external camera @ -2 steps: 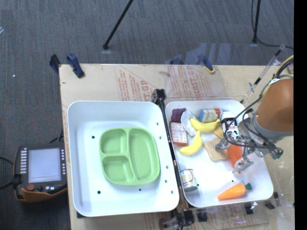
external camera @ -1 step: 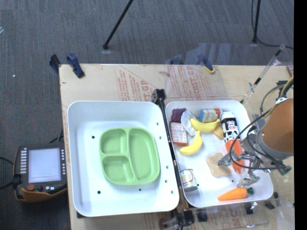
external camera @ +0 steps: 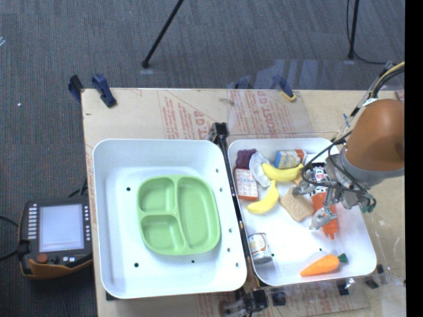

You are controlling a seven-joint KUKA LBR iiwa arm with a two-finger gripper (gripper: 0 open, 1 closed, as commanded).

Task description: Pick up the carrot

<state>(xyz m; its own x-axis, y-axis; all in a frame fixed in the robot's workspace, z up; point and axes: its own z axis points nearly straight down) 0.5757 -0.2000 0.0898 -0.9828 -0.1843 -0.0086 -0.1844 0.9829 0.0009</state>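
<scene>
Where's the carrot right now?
The carrot lies in the right bin, near its front right corner, right of the can and below the end effector.

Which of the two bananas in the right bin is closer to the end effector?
The upper banana, lying beside the small carton; the other banana sits lower and farther left of the end effector.

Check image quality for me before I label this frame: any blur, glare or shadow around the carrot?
Camera view: the orange toy carrot with green top looks sharp and evenly lit, casting a faint shadow on the right white bin; the gripper looks slightly soft; no strong glare.
</scene>
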